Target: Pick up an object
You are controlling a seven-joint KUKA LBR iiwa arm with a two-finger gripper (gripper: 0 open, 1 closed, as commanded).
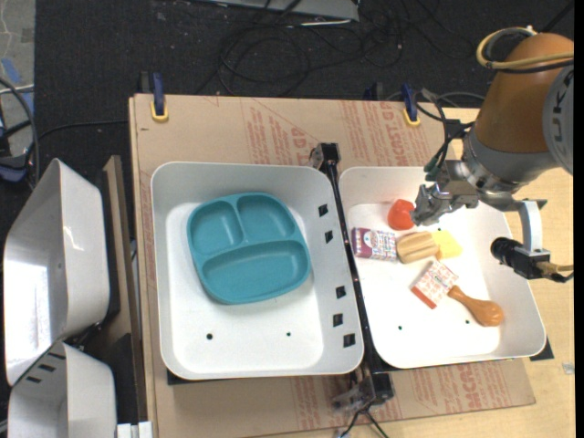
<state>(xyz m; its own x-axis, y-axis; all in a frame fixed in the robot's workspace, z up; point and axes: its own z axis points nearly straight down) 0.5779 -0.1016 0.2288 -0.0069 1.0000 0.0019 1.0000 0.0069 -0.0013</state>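
My gripper [425,210] hangs over the right bin [511,336], near its upper middle. Just left of its tip lies a red-orange round object [400,214]. Below it sit a tan bread-like piece [414,246] and a yellow block [448,245]. A purple and white packet [372,243] lies at the bin's left side. Further down are a red and white packet [434,284] and an orange-brown spoon-shaped object [478,306]. Nothing can be seen held at the gripper's tip.
The left bin [182,336] holds a teal divided plate [247,247]. A black divider strip [345,254] runs between the bins. White containers [50,272] stand off the bench at the left. The bench's cardboard surface [255,130] surrounds both bins.
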